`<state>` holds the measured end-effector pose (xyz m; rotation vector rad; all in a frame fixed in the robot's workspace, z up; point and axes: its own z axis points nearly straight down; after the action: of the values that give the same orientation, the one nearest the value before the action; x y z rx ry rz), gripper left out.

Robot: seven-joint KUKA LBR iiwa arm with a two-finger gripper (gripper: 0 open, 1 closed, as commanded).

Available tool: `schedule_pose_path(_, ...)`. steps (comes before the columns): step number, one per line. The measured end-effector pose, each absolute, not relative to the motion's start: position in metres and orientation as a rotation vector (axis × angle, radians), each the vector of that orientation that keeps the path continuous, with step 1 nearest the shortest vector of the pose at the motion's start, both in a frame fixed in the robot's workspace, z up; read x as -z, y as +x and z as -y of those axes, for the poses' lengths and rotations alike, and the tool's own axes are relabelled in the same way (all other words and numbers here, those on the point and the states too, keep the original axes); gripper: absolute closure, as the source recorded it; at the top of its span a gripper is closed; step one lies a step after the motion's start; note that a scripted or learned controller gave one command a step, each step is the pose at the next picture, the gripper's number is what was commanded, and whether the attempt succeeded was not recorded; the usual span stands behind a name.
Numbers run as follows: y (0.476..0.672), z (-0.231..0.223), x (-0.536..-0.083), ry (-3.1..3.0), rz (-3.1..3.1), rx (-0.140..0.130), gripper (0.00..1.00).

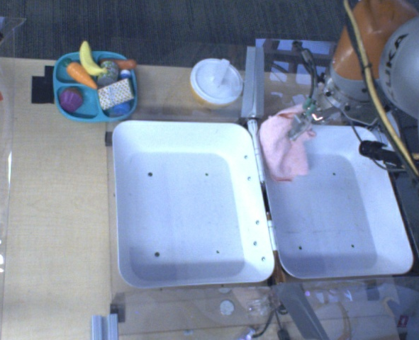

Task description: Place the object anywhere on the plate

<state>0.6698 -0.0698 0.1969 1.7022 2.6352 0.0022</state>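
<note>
A pink cloth (283, 151) hangs at the back left of the right bin (351, 218), its lower part draped by the bin's left rim. My gripper (298, 128) is at the cloth's upper right corner, and its fingers are shut on a bunched fold of the fabric. A blue divided plate (117, 57) sits on the bench at the far left, beyond the left bin. It carries a toy banana (89, 59), a carrot (80, 74), a purple piece (71, 99) and a patterned block (116, 93).
The left bin (188, 204) lies between the gripper and the plate. A white and yellow lidded bowl (217, 81) stands behind the left bin. A metal divider (251, 83) rises between the bins at the back. Cables hang off the arm at right.
</note>
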Motion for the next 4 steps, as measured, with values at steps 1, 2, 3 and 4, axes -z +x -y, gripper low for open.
schedule_pose_path(1,0.671,0.068,-0.225,1.693,-2.641,-0.003,1.0)
schedule_pose_path(2,0.656,0.013,-0.234,1.13,-2.928,-0.004,1.0)
schedule_pose_path(3,0.656,-0.043,-0.232,0.524,-3.092,-0.004,1.0)
schedule_pose_path(4,0.643,-0.1,-0.224,0.002,-3.134,-0.005,1.0)
